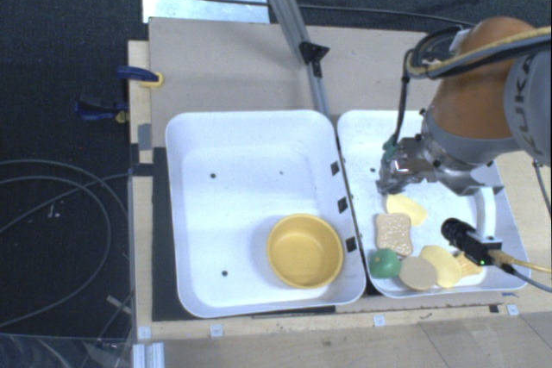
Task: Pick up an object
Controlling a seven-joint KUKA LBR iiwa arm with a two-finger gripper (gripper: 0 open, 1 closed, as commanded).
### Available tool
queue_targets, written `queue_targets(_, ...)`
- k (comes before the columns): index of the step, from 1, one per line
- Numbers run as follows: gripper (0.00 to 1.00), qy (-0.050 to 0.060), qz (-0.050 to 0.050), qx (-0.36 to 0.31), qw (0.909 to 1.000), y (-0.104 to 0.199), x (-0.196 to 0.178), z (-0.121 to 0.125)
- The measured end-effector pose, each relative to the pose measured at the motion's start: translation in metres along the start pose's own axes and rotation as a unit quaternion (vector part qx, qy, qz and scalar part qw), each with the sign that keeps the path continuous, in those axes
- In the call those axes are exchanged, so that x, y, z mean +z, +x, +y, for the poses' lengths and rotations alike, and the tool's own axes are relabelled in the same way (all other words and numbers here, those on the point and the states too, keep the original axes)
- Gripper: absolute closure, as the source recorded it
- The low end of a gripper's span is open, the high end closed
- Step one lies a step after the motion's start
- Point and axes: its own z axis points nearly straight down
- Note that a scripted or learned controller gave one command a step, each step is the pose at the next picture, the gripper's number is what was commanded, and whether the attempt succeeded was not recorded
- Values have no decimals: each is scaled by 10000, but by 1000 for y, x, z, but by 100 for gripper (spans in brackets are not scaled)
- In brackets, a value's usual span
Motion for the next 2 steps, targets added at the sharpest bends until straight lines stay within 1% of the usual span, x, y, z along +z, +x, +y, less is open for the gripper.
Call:
queue_targets(1, 100, 7, -2, 8, 10000, 45, 9, 15)
queue_targets(2, 100, 7, 4, 4, 10000, 100, 4, 16)
